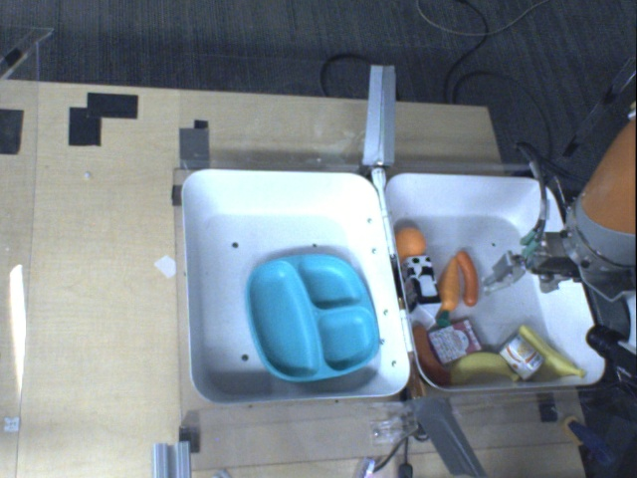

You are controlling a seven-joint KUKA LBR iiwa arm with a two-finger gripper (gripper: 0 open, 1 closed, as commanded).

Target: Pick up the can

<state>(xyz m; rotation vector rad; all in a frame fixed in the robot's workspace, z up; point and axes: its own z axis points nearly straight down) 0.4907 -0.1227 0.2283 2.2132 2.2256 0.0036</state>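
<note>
The can (521,356) is small, with a pale label and a silver end. It lies on its side in the right bin's (468,202) near right corner, resting against a yellow banana (490,367). My gripper (506,270) hangs over the right half of that bin, beyond the can and slightly left of it, with a clear gap between them. It points left towards a carrot (460,279). Nothing can be seen held in it.
The right bin also holds an orange fruit (410,240), a black-and-white object (422,278) and a red packet (453,342) along its left side. A blue divided plate (311,316) lies in the left bin (214,267). The arm (607,217) enters from the right.
</note>
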